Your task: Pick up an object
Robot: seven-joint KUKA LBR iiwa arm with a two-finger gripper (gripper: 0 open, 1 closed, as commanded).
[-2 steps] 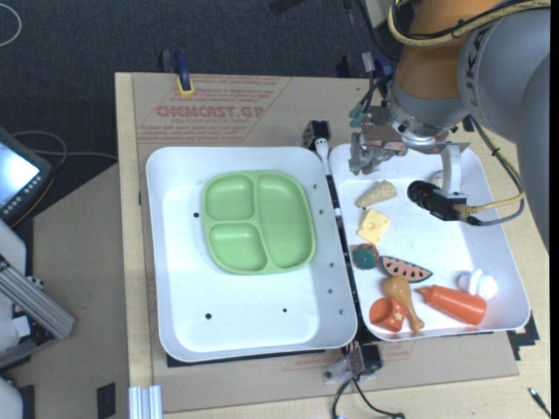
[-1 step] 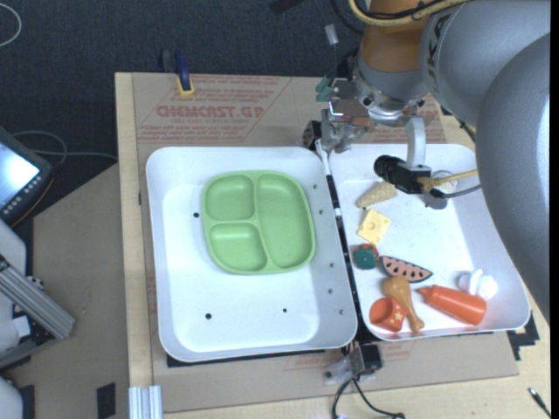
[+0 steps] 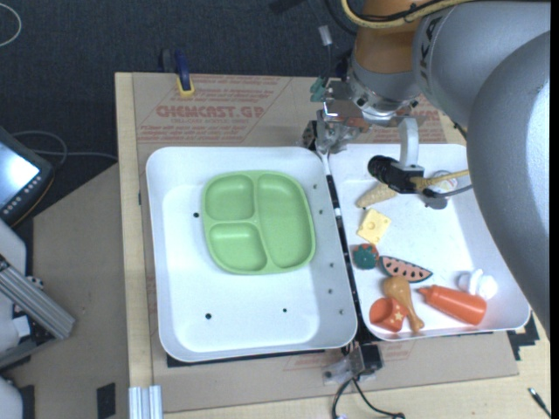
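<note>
Over the right side of the worktop, the grey robot arm with an orange band (image 3: 489, 51) reaches in and ends at the tool (image 3: 327, 138), which hangs above the far end of the wall where the two bins meet. From this slant it is not possible to tell whether the tool is open or closed, and nothing can be seen held in it.

The brown board worktop (image 3: 218, 112) carries the shallow white left bin (image 3: 175, 260) and the shallow white right bin (image 3: 454, 234), set side by side and touching. A pale green plastic plate with three compartments (image 3: 258, 222) lies flat in the left bin, towards its far half.

All the smaller things lie in the right bin, apart from the tool. At the near edge lies a long orange carrot-shaped toy (image 3: 454, 303), with a tan toy drumstick (image 3: 402, 299) to its left resting against a round red toy tomato (image 3: 383, 314). Just beyond them is a red watermelon slice with a dark rind (image 3: 404, 269). A white rounded piece (image 3: 479, 282) sits near the carrot's right end. Farther back lie a yellow cheese wedge with holes (image 3: 374, 227) and a tan pointed wedge (image 3: 376, 195). A small teal and red piece (image 3: 364, 255) sits by the dividing wall.
</note>
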